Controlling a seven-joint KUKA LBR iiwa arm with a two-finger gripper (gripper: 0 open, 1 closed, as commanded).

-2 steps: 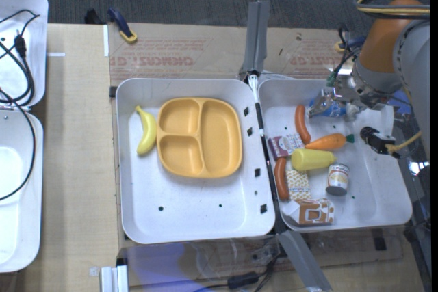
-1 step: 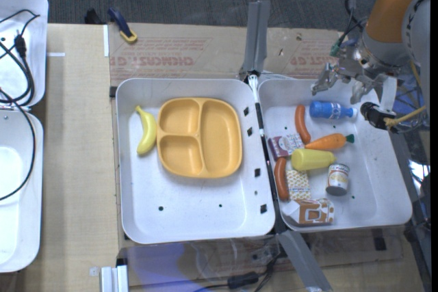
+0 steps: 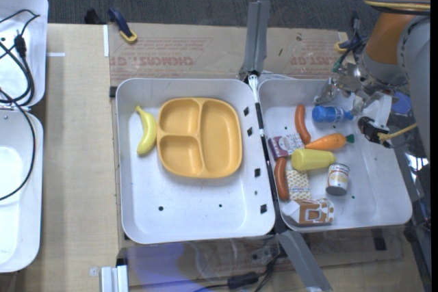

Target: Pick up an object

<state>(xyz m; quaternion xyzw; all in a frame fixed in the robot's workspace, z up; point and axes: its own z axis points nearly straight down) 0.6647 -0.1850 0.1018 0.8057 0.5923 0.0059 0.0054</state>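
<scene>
The right bin point(image 3: 383, 208) holds several objects: a blue bottle point(image 3: 331, 113) lying on its side, an orange carrot point(image 3: 327, 142), a yellow-green cylinder point(image 3: 313, 159), a small can point(image 3: 337, 178), two sausages point(image 3: 301, 123) point(image 3: 280, 178), a purple wrapper point(image 3: 285, 145) and a brown carton point(image 3: 315, 212). My gripper point(image 3: 347, 89) hangs over the far right part of this bin, just above and behind the blue bottle. Nothing shows in its grasp. The grey arm with its orange band point(image 3: 391, 27) comes in from the upper right.
The left bin point(image 3: 185, 215) holds a yellow divided plate point(image 3: 200, 137) and a banana point(image 3: 146, 131) at its left side. A grey post point(image 3: 256, 37) rises behind the ridge between the bins. Cables point(image 3: 383, 133) trail by the right bin's right wall.
</scene>
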